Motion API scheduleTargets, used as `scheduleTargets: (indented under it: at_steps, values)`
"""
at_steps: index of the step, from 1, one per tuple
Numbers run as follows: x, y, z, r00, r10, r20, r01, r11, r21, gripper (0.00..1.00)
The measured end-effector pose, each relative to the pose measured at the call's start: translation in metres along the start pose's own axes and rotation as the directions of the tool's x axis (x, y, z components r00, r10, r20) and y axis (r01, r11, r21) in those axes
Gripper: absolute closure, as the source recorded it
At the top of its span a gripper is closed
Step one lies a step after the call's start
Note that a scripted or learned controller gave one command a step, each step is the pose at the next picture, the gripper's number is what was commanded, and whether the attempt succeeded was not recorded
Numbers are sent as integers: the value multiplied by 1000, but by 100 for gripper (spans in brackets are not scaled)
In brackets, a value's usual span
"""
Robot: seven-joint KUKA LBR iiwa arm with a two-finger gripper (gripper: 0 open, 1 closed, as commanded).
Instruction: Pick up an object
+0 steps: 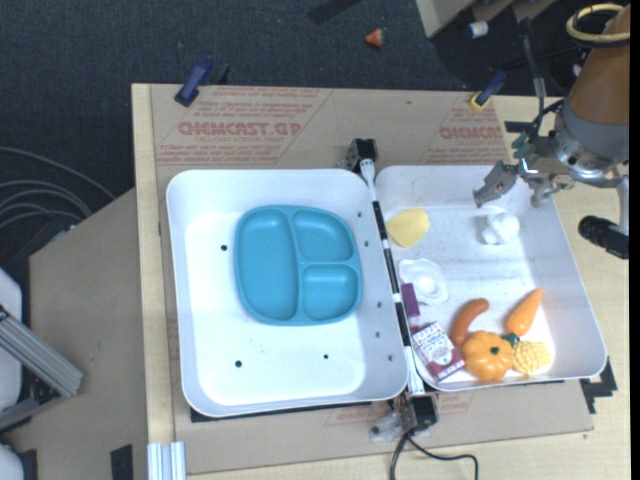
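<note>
My gripper point(518, 187) hangs over the far part of the right bin point(570, 268), its two fingers spread open with nothing between them. Just below it on the bin floor lies a small white object point(497, 229). A yellow rounded piece point(408, 226) rests near the bin's left wall. Toward the near side are a clear white cup point(426, 281), an orange sausage point(469, 317), a carrot point(524, 311), an orange pumpkin point(487, 356), a corn cob point(533, 357) and a small pink carton point(433, 347).
The left bin point(200, 268) holds a blue divided plate point(297, 264). A black hinge strip point(385, 258) runs between the two bins. The arm's orange band point(603, 88) rises at the right edge. Blue clamps point(195, 81) sit on the cardboard behind.
</note>
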State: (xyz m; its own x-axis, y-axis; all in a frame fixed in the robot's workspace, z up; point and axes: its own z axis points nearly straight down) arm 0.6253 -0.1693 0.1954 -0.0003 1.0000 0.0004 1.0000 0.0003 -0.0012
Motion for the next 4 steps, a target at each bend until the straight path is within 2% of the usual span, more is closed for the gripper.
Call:
scheduleTargets:
  at_steps: [1,2,3,4]
  values:
    - [10,-42,109,1000,0,0,0,1000,1,0]
    - [2,-102,111,1000,1,-1,-1,1000,1,0]
    - [2,-101,101,1000,2,0,-2,1000,-1,100]
    - [2,-101,101,1000,2,0,-2,1000,-1,0]
